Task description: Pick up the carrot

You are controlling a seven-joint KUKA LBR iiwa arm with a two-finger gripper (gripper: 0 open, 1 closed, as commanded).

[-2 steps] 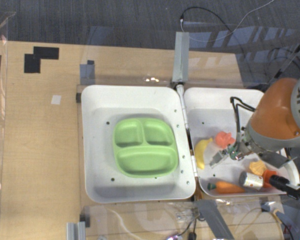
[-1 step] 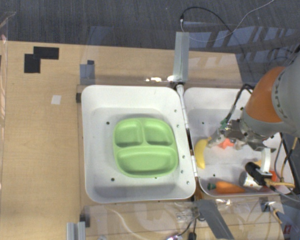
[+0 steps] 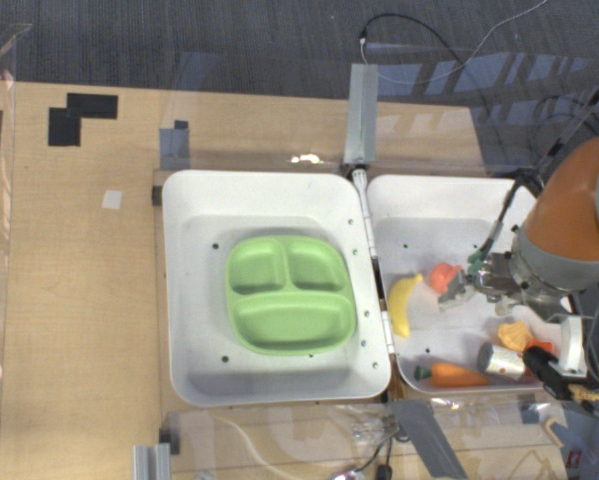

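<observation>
Wooden bench (image 3: 79, 298) carries two white bins. Along the right bin's (image 3: 419, 203) near edge lies the carrot (image 3: 456, 375), untouched. Mid-bin, beside a red piece (image 3: 443, 276), the gripper (image 3: 462, 288) hangs, apparently empty; whether its fingers are spread cannot be told. A green tray (image 3: 287, 294) sits in the left bin.

A pale wooden bench (image 3: 79, 298) bearing black square marks (image 3: 79, 116) meets dark grey carpet (image 3: 229, 28) crossed by thin cables (image 3: 429, 33).

Arm (image 3: 579, 218): I see it reaching in from the right, orange band uppermost.
Gripper (image 3: 462, 286): low at the wrist's left end (finger gap unreadable).
</observation>
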